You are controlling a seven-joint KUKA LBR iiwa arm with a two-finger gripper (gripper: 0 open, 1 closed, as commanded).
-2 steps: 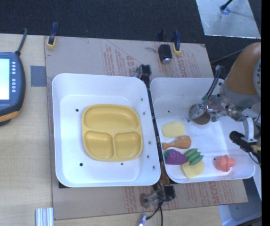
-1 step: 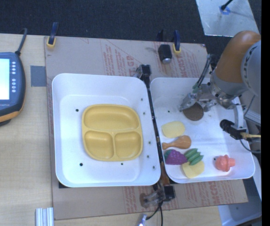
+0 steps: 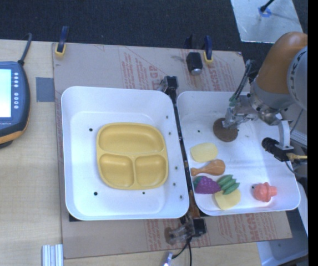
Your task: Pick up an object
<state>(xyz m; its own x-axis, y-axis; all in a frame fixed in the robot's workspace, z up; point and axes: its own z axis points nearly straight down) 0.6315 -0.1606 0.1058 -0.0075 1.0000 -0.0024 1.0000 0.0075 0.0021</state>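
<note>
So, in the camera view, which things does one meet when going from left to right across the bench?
Handheld screen unit → yellow divided tray in the left bin → brown chicken drumstick → brown round piece under the gripper → pink toy.

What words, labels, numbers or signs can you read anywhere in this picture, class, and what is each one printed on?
None can be read for certain.
Red print repeats across the brown board under the white bins: too blurred to read.
The handheld pendant at the left edge has a blank pale screen, and its buttons are too small to read.
The yellow tray and the toy foods carry no text.
</note>
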